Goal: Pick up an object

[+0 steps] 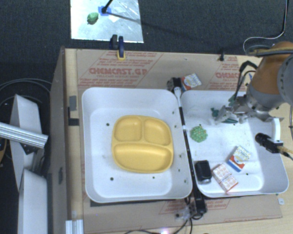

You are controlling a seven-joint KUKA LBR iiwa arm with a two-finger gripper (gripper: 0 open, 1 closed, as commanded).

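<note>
You could see the hand (223, 115) low in the right bin (273, 179), near its top wall. It reached in from the right and pointed left. Something small and dark green showed at its tip, but you could not tell if the fingers were wide or closed, or if they held it.

The green bumpy ball (198, 133) lay just below and left of the hand, close to the bin's left wall. It was round, so it had no long side and pointed no way.

Lower down lay a small white box (239, 159) with blue and red on it, tipped at a slant. Next to it lay a red and white box (225, 176), its long side running from upper left to lower right. A black block (202, 170) sat near the bottom left corner, beside the wall, standing up and down in the view.

The left bin (95, 130) had a yellow tray (142, 144) with three parts in its middle. Nothing lay in the parts.

Both bins touched along the middle of the desk (117, 68). The right bin had bare floor in its middle, between the ball and the boxes, and along its right side. The left bin had bare room all around the tray.
</note>
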